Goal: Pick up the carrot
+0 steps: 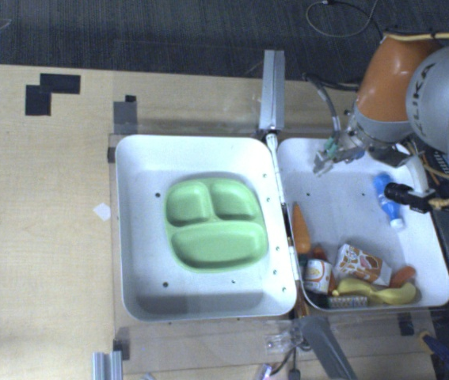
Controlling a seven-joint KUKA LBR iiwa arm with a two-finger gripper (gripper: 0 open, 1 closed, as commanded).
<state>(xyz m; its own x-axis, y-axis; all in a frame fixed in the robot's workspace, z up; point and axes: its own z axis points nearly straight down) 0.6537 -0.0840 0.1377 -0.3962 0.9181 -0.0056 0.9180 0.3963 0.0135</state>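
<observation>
One banana [376, 294], one carrot [300, 228] against right bin's [343, 204] left wall, one green tray [214, 222], claw [329, 156] state unclear.

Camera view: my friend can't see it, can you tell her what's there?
A gripper hangs above the right bin, apart from the carrot lying along that bin's left wall. A green divided plate sits in the left bin.

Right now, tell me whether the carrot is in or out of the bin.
In: the carrot lies in the right bin, along its left wall.
</observation>
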